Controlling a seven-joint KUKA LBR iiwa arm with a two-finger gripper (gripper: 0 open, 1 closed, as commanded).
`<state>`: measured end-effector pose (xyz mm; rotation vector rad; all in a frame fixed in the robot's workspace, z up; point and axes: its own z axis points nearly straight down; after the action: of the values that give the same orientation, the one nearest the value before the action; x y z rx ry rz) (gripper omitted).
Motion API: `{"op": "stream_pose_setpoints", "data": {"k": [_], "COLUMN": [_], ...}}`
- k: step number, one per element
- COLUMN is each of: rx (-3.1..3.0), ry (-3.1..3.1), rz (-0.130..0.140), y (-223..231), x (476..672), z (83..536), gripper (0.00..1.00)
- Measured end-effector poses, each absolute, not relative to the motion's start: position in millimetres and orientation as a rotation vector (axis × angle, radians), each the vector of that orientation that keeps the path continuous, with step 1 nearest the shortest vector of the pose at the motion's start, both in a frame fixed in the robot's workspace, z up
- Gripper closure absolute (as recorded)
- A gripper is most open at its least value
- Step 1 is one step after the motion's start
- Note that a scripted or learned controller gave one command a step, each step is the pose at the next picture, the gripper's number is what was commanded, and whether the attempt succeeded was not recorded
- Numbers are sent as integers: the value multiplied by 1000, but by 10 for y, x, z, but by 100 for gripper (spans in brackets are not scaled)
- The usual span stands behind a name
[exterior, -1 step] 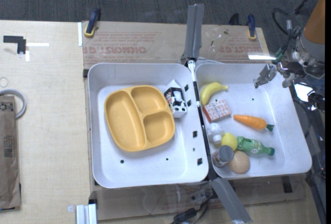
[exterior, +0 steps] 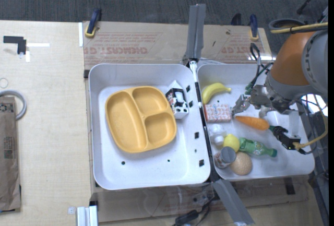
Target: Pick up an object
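Claw (exterior: 243,105) on my grey arm sits low in the right shallow white bin (exterior: 292,167), can't tell its state – I judge we're on approach; long orange plastic carrot (exterior: 252,123) lies just below it, so next move needs a short shift down onto it.

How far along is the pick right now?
Early stage. The arm has reached over the right bin, with the claw low beside the carrot and snack box. Nothing looks lifted: banana, lemon and bottle lie in place. Grasp and lift remain.
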<state>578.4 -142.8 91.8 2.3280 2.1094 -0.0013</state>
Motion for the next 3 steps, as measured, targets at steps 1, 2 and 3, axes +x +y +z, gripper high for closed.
{"op": "stream_pose_setpoints", "data": {"k": [1,2,3], "rx": [2349,2353,2288], "ry": [2089,2084,2154], "rz": [-3,-5,-2], "y": [-1385,-1395,-1511], "x": [5391,5391,5048], "z": [911,998,913], "gripper": [0,100,100]}}
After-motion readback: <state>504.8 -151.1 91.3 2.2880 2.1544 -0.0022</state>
